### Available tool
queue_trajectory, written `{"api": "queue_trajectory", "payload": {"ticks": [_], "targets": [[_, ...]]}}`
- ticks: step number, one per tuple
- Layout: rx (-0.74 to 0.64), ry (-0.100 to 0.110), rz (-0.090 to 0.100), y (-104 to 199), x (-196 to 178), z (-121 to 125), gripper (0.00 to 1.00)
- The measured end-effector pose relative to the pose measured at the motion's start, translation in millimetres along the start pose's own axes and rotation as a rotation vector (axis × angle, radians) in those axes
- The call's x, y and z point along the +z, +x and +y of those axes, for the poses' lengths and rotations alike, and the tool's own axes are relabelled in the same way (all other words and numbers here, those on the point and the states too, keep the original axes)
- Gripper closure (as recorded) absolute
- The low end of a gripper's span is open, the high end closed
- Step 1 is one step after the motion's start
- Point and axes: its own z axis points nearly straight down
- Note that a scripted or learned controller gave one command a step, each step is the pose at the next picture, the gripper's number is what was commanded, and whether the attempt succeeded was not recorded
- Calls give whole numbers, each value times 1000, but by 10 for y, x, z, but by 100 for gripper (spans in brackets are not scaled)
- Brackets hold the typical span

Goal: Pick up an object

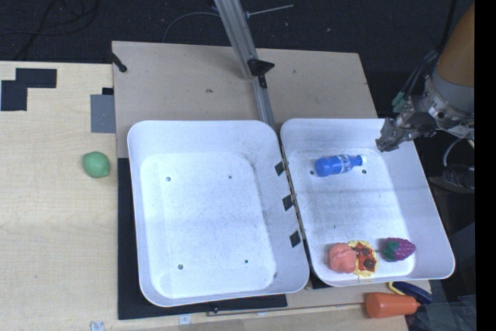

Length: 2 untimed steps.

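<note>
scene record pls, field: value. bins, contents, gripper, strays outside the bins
left bin: white, shallow
right bin: blue bottle lying on its side near the back; pink-orange toy and purple toy at the front edge
gripper: over the right bin's back right corner, apart from the bottle
outside bins: green ball on the bench to the left; orange object in front of the right bin

No text, label, brand, number or sign can be read anywhere on the bench.
</note>
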Motion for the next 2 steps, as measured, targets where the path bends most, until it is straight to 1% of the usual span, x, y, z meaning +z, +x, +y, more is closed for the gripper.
{"api": "queue_trajectory", "payload": {"ticks": [1,2], "targets": [[0,1,0,491,141,-116,100],[-1,0,0,1046,73,-224,100]]}}
